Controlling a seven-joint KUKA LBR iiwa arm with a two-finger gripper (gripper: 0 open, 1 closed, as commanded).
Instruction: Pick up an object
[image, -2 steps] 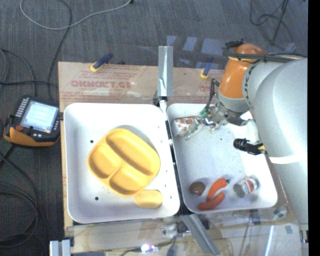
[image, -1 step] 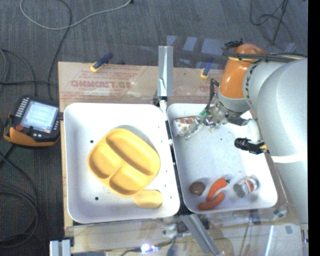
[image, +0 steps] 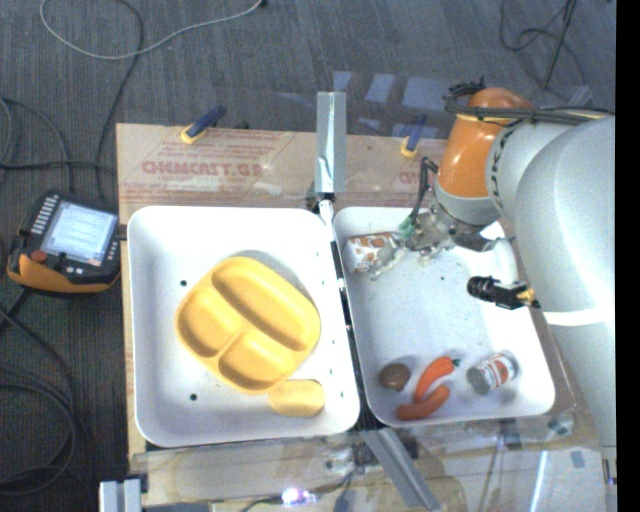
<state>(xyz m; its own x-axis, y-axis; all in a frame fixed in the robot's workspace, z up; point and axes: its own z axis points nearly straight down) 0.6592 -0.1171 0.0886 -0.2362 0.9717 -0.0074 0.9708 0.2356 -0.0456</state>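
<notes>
Reaching into the right bin (image: 530, 330) from the right side, the grey arm is lowering its gripper (image: 418, 238) over the far left corner of that bin. I cannot tell how the pincer is standing, because the wrist and the orange band (image: 470, 155) are covering it from above. Just beside the gripper, on its left, a small crumpled packet (image: 372, 250) is lying against the bin's far left wall; whether they are touching, I cannot tell. At the near edge of the same bin, 4 things are resting: a brown round object (image: 395, 376), an orange carrot (image: 434, 376), a reddish sausage-like piece (image: 422, 404) and a small can (image: 493, 372) lying on its side. In the left bin (image: 160, 300), a yellow divided tray (image: 250, 322) is sitting with a pale yellow block (image: 297, 397) touching its near edge.
</notes>
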